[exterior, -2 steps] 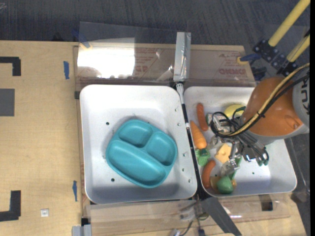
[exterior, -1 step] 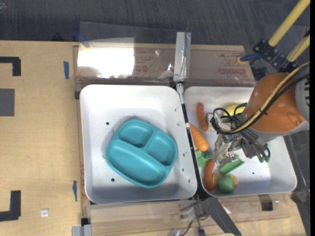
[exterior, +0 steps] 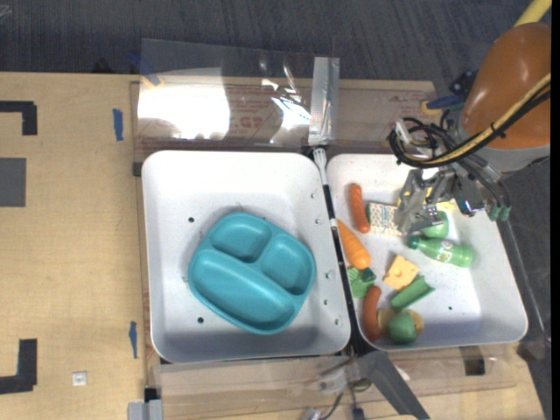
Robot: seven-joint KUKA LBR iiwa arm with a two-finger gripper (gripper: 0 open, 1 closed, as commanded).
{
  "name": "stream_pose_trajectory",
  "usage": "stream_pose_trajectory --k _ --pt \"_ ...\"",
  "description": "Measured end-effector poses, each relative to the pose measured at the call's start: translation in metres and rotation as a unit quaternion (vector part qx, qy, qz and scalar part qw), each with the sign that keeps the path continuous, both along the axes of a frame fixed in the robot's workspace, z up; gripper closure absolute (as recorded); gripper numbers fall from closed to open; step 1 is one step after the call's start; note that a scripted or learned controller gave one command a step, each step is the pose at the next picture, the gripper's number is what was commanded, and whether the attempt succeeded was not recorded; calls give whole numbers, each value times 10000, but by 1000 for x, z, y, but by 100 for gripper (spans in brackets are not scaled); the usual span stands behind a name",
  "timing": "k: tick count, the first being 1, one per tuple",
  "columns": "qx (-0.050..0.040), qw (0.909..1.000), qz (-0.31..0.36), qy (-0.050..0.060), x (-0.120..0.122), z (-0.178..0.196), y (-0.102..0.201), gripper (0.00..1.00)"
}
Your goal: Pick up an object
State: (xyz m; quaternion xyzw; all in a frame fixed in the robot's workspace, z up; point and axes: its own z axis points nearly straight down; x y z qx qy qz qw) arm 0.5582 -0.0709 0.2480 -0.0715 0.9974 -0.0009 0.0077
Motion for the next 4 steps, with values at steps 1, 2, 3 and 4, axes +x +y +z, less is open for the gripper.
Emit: stream_pose_trajectory --k 1,2,3,4 --pt "7 9997 228 24 59 30 26 100" --pt "-14 9954 956 18 100 65 -38 100" --pt "-5 9775 2111 59 109 -1 -69 100" --pt "-48 9293 3692 6 110 79 -96 100"
